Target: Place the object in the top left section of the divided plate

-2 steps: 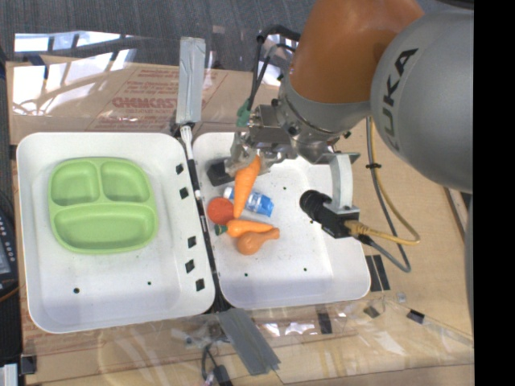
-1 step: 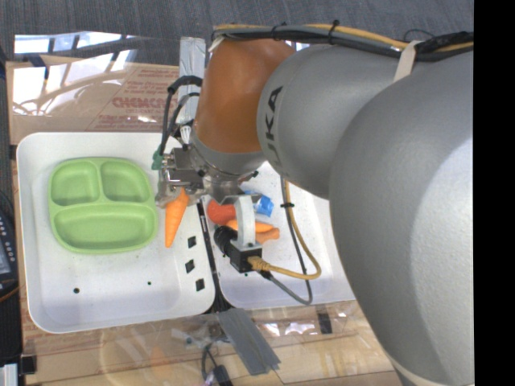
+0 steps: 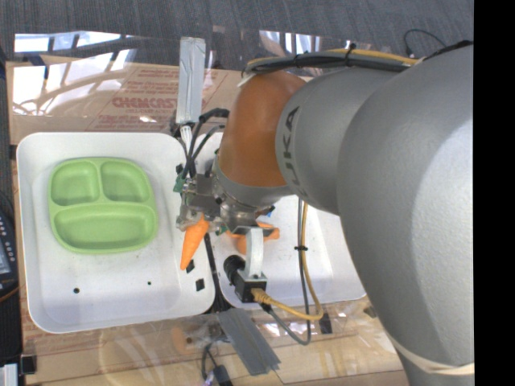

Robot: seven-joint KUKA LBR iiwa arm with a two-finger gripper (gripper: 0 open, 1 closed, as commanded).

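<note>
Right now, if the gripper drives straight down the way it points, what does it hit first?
Probably the orange carrot right below the gripper, near the left bin's right wall. Depth is unclear, and the wrist hides the tip.

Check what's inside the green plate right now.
All three sections of the plate look bare. The carrot is outside it, at the bins' divide under the gripper; the arm hides whatever lies beneath it.

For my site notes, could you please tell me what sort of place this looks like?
Probably a robotics lab bench: a grey arm reaches over two white bins, one holding a green divided plate, with cardboard and carpet around.
</note>
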